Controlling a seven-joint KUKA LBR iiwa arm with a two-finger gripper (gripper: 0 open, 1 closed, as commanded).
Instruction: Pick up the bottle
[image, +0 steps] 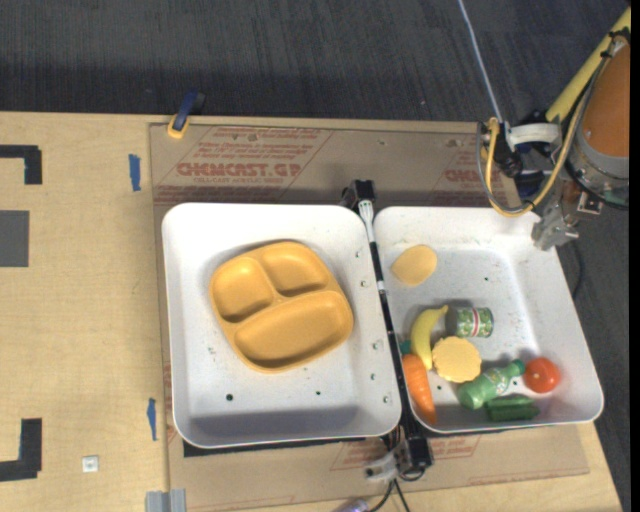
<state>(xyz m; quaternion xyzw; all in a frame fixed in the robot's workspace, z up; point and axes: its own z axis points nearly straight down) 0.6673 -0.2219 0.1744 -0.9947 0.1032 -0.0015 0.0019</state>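
Gripper (553, 232) at the right bin's (500, 258) far right corner, fingers' state impossible to tell, arm cut off by the edge, one green bottle (489, 386) lying near that bin's front among one tomato (541, 375), banana (427, 332), carrot (420, 387), can (469, 322), two yellow discs, left bin (190, 330) holding one yellow divided tray (281, 303).

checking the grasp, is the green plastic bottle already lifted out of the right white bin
No, the green plastic bottle lies in the right white bin beside a red tomato.

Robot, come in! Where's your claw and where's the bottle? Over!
Claw over the right bin's far right corner, nothing in it. Green bottle lying at near edge, untouched. Tomato, yellow disc crowd it.
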